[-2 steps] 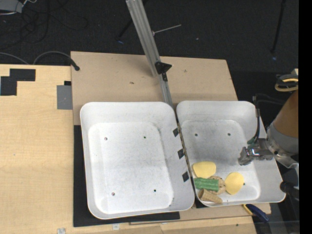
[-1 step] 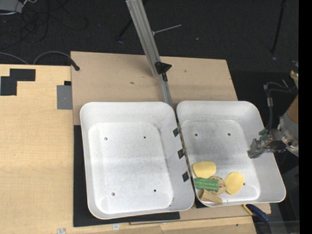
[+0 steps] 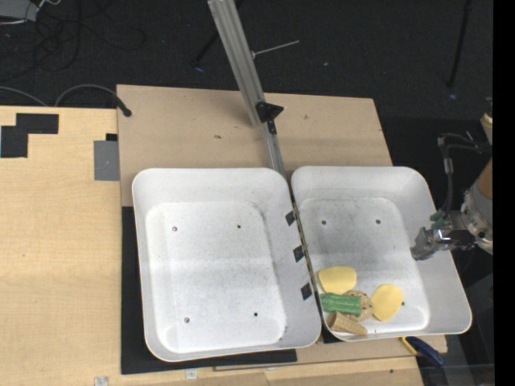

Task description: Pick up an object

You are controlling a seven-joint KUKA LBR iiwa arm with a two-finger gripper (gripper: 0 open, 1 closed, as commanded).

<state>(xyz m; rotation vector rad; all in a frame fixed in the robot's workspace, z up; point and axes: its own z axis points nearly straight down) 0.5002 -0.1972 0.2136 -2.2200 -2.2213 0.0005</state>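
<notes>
The right bin holds a small pile at its near left corner: a yellow oval piece, a second yellow piece, a green object and a tan ridged object. My gripper hangs over the right bin's right side, up and to the right of the pile and apart from it. I see nothing between its fingers.
The left bin lies beside the right one, with black clips on the shared rim. A slanted metal rail rises behind the bins. The bench edge runs just right of the right bin.
</notes>
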